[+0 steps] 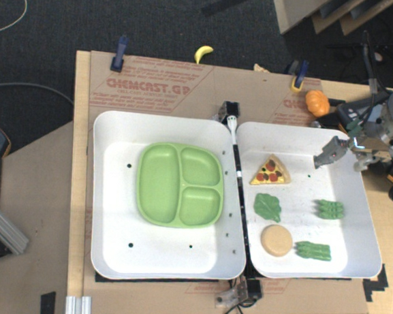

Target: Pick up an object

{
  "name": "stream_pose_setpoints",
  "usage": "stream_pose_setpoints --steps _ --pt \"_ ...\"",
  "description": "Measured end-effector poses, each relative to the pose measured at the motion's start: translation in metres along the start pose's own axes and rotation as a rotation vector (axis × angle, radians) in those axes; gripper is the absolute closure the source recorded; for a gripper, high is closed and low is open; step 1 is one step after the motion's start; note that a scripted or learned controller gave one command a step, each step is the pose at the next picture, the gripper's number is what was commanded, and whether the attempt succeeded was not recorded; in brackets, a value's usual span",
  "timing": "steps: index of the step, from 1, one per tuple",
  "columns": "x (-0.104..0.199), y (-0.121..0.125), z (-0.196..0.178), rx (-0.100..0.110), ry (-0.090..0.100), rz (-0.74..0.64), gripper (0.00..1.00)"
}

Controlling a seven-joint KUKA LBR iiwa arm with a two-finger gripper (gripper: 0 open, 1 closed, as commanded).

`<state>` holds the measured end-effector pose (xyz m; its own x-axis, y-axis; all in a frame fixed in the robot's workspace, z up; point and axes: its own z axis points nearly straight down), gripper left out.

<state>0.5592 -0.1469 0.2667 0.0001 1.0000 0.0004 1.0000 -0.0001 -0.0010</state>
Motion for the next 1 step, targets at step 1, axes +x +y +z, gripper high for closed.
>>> stream_pose_setpoints --steps 1 --pt "0.0505 -0.0612 0.0919 0.012 0.005 -0.001 0.0"
